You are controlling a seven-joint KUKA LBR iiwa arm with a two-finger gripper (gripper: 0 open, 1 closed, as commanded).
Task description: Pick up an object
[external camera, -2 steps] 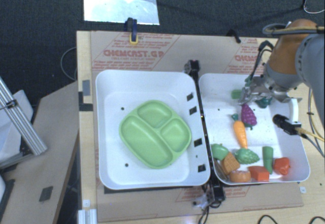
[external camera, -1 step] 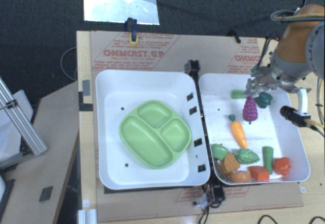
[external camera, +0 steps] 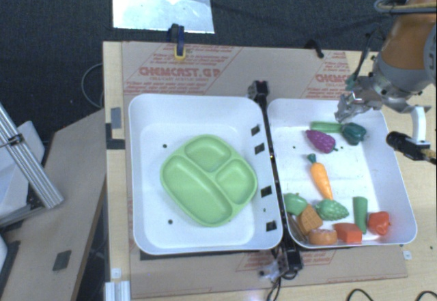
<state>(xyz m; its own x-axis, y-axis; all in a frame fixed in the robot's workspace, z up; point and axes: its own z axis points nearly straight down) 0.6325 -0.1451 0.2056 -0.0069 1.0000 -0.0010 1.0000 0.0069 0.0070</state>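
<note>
The right bin [external camera: 392,177] holds toy food. A purple grape bunch [external camera: 321,140], a green pod [external camera: 325,127] and a dark green pepper [external camera: 354,133] lie near its far edge. An orange carrot [external camera: 321,179] lies in the middle. Along the near edge sit a green leafy piece [external camera: 295,204], a bread-like piece [external camera: 311,218], a green broccoli-like piece [external camera: 332,209], a green stick [external camera: 360,210], a red block [external camera: 347,232] and a red tomato [external camera: 379,222]. My gripper [external camera: 346,111] hangs over the bin's far edge, just above the green pod and pepper, with nothing seen between its fingers.
The left bin [external camera: 153,129] holds a green divided plate [external camera: 208,179]. A black divider with clips [external camera: 263,149] runs between the bins. Cardboard lies under both bins. A metal frame [external camera: 27,163] stands at the far left.
</note>
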